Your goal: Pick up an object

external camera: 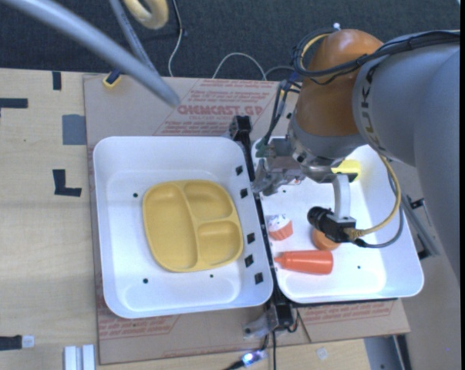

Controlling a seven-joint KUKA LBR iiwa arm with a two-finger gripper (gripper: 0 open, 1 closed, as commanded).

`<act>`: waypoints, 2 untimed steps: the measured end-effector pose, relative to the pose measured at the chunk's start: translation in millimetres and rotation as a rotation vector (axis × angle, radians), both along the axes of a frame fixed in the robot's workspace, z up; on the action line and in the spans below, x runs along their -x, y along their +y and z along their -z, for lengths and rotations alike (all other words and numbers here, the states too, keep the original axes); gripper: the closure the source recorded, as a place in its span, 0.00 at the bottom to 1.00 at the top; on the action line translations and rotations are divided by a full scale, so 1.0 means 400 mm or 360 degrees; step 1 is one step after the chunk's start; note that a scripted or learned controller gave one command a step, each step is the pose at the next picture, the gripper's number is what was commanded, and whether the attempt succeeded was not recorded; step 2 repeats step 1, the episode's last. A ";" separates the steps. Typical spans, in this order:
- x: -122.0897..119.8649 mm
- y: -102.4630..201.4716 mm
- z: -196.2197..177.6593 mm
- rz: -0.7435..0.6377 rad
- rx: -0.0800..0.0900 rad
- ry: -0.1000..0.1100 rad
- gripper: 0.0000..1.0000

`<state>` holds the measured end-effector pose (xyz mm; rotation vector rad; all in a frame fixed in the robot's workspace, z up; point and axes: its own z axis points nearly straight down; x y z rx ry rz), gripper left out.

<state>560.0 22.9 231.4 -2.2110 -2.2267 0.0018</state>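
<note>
The gripper (274, 177) is seen low over the right bin (386, 280), at its left wall; whether the fingers are apart cannot be told. An orange carrot (303, 262) lies near, a small cup (278, 226) beside it. A yellow tray (192, 223) sits in the left bin (116, 206).

An orange carrot-shaped toy (303, 262) lies on its side near the right bin's front. Behind it sit a small white-and-orange piece (278, 226) and an orange ball (323, 240) under a black fitting.
</note>
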 end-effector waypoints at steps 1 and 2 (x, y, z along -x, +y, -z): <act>0.057 0.146 0.013 0.0000 0.0001 0.0002 1.00; 0.057 0.146 0.013 0.0000 0.0001 0.0002 1.00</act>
